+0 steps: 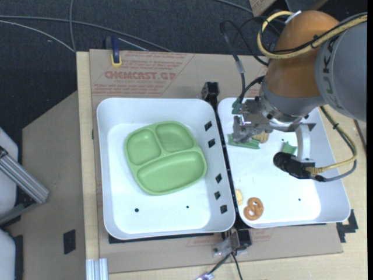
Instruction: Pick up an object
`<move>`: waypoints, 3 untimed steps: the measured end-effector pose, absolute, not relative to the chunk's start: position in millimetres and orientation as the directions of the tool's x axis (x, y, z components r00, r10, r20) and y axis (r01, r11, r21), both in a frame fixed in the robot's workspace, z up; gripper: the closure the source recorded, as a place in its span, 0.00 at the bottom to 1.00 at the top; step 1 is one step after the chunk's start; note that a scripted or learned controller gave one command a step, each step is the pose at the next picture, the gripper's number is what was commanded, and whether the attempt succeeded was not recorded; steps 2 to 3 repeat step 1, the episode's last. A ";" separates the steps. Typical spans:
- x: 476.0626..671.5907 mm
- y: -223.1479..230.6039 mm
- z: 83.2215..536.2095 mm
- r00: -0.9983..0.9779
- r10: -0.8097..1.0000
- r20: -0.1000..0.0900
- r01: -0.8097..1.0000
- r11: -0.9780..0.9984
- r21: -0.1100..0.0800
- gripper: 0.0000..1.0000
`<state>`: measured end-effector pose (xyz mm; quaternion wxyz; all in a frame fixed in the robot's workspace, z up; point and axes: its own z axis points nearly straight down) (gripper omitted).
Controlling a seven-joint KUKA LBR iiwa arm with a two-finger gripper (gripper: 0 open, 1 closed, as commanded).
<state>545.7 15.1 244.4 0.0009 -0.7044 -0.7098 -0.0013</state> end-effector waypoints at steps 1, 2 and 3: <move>540.2 70.1 223.7 -0.006 1.000 0.003 1.000 0.006 -0.006 1.00; 540.2 70.1 223.7 -0.006 1.000 0.003 1.000 0.006 -0.006 1.00; 540.2 70.1 223.7 -0.006 1.000 0.003 1.000 0.006 -0.006 1.00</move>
